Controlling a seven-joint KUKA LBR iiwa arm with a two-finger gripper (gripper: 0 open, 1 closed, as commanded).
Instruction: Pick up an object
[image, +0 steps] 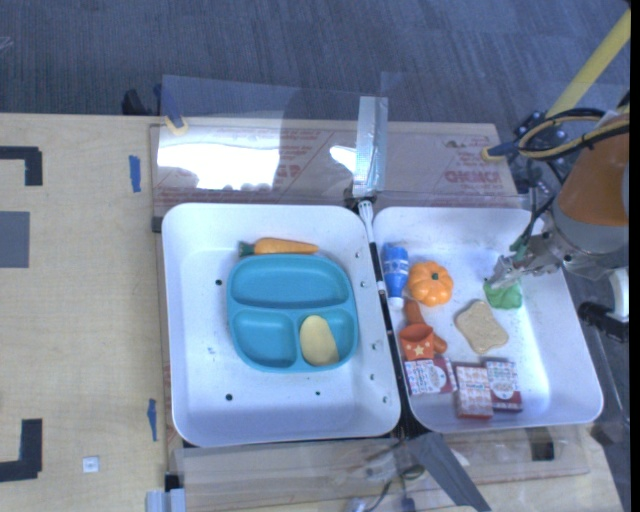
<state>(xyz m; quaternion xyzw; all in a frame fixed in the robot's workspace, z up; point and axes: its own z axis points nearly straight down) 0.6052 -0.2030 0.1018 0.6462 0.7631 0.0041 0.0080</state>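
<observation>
Near the far right corner of the right bin (585, 385): gripper (513, 268) low over a small green object (506, 296), touching it or just above it. Cannot tell which, nor whether the jaws are spread or clenched; looks like nothing lifted yet.

Just toward the near edge from the green object: a bread slice (481, 326), close beside it but apart. Toward the bin's left wall: an orange pumpkin (431, 284), a blue bottle (395, 268) and a red-orange toy (420, 341). Along the near edge: three small cartons (472, 389) in a row.

Likely trouble from here — a close that lands off-centre and squeezes the green object out sideways, since it looks small and soft-edged. Could also nudge it against the bread slice, or catch both at once. Could press down into the bin floor if the descent runs too deep. Little risk to the left bin (190, 330), well apart, with its teal tray (290, 290) and carrot (285, 246).
</observation>
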